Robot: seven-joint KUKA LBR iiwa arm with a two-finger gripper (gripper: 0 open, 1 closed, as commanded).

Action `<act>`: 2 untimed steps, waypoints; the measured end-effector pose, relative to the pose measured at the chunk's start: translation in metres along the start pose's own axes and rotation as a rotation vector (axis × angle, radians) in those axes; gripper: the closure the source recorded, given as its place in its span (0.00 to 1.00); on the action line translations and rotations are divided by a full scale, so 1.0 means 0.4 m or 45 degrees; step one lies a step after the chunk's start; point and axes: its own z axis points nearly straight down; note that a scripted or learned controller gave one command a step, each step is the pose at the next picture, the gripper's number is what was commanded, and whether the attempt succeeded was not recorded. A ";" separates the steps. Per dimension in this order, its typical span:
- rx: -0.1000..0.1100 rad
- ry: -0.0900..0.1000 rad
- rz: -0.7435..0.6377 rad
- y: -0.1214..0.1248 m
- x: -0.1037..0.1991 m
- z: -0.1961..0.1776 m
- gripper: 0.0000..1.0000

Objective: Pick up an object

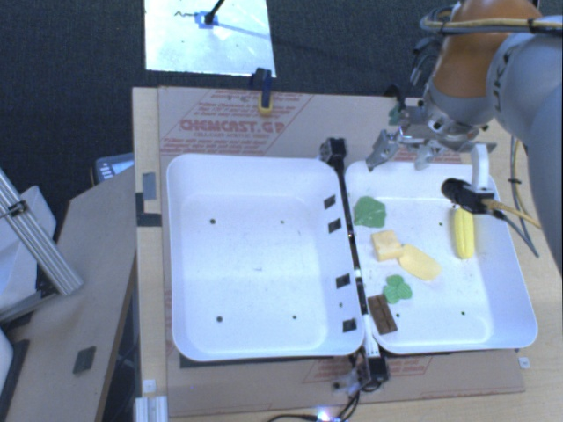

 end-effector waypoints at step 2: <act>-0.005 0.001 -0.009 0.003 0.027 -0.088 1.00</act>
